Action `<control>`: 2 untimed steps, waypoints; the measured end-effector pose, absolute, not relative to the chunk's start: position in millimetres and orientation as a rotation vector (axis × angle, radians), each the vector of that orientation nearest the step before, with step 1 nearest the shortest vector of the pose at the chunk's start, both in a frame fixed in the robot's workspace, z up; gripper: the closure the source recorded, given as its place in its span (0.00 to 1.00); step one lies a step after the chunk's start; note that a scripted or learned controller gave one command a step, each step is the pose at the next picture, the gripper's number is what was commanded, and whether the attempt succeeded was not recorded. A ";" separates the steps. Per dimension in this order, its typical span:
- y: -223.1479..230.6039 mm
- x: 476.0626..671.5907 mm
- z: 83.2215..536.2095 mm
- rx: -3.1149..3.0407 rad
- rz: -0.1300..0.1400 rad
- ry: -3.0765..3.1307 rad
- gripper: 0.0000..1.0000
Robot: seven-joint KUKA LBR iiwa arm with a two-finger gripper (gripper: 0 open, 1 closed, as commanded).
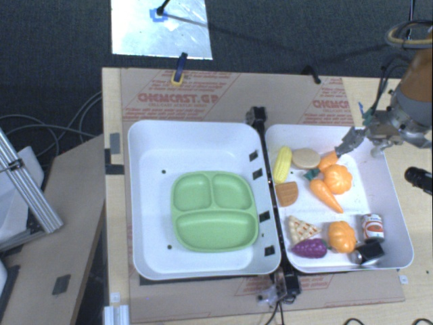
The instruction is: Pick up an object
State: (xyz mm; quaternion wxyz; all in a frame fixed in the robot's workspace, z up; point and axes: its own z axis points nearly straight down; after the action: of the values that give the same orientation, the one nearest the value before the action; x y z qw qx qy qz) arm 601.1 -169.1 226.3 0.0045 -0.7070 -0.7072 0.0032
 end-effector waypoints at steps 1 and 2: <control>-168.7 603.7 233.6 -2.219 -0.001 -2.226 0.00; -175.6 609.7 178.0 -2.221 -0.001 -2.224 0.00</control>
State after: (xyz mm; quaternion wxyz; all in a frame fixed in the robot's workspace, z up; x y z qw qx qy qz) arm 609.7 -175.6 178.0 -0.0007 -0.7065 -0.7077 -0.0002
